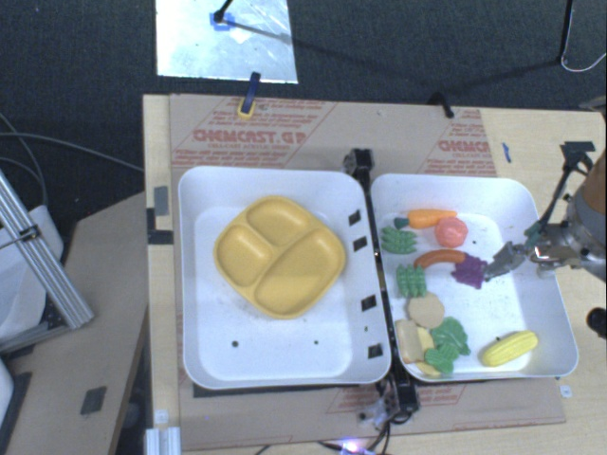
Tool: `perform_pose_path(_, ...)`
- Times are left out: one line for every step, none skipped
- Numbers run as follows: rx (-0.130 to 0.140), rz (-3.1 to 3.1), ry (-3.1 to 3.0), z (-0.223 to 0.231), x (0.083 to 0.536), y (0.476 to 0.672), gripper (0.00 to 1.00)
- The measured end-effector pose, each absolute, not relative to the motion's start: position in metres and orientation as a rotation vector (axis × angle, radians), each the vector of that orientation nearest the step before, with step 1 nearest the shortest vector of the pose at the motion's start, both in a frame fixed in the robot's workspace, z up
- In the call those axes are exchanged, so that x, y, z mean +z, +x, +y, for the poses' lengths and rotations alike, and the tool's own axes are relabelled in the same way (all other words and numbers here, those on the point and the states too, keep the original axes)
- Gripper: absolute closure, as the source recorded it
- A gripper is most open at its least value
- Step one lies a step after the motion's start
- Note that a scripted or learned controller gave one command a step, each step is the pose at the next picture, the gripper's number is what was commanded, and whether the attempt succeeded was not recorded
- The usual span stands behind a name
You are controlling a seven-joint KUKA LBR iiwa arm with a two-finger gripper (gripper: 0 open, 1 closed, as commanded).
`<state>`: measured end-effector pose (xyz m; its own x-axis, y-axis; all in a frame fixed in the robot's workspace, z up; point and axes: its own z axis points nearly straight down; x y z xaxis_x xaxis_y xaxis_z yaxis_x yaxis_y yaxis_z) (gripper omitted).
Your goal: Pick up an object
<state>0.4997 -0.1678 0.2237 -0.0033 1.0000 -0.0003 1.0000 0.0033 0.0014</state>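
Observation:
The right bin (542, 218) holds several toy foods. Among them are an orange carrot (432, 218), a red tomato (451, 231), a brown sausage (439, 259), a purple grape bunch (468, 272) and a yellow corn cob (508, 348). My gripper (501, 262) reaches in from the right, low over the bin. Its tip is right against the right side of the purple grapes. I cannot see anything held in it.
Green leafy pieces (398, 241), a tan round cookie (426, 309) and a green broccoli (448, 335) lie along the right bin's left side. The left bin (204, 349) holds a yellow divided plate (280, 255). A black divider (372, 254) runs between the bins.

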Motion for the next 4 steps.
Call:
perform_pose_path(0.006, 2.232, 2.208, -0.124, 0.078, 0.591, 0.00)
perform_pose_path(0.008, 2.209, 2.211, -0.211, 0.165, 0.657, 0.00)
perform_pose_path(-0.004, 2.231, 2.226, -0.150, 0.080, 0.586, 0.00)
perform_pose_path(0.005, 2.226, 2.210, -0.126, 0.086, 0.619, 0.00)
